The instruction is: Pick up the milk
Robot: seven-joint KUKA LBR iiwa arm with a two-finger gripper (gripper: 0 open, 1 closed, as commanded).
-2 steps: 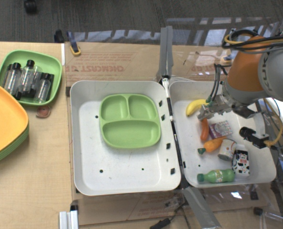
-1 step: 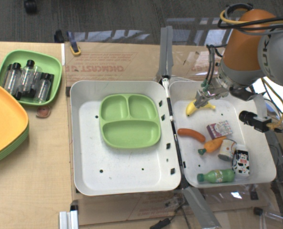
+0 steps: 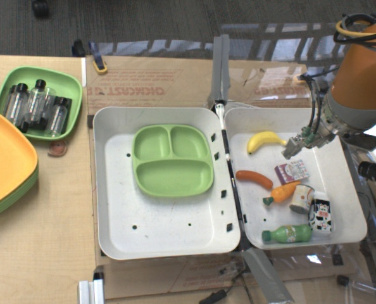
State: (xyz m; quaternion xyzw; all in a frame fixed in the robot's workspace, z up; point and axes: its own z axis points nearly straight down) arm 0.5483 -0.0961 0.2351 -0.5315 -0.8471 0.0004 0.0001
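The milk (image 3: 319, 215) is a small white carton with black cow patches. It stands near the front right corner of the right bin (image 3: 349, 189). My gripper (image 3: 295, 147) hangs over the upper middle of that bin, just right of a banana (image 3: 264, 140) and above a purple-and-white packet (image 3: 291, 170). The gripper is well behind the milk and to its left, apart from it. Nothing is seen held in it.
Around the milk lie a tan can (image 3: 300, 199), a carrot (image 3: 280, 193), a red sausage (image 3: 254, 178) and a green bottle (image 3: 288, 234). The left bin (image 3: 112, 189) holds a green divided plate (image 3: 173, 159). Orange plates (image 3: 7, 170) and a green tray of bottles (image 3: 39, 103) sit at far left.
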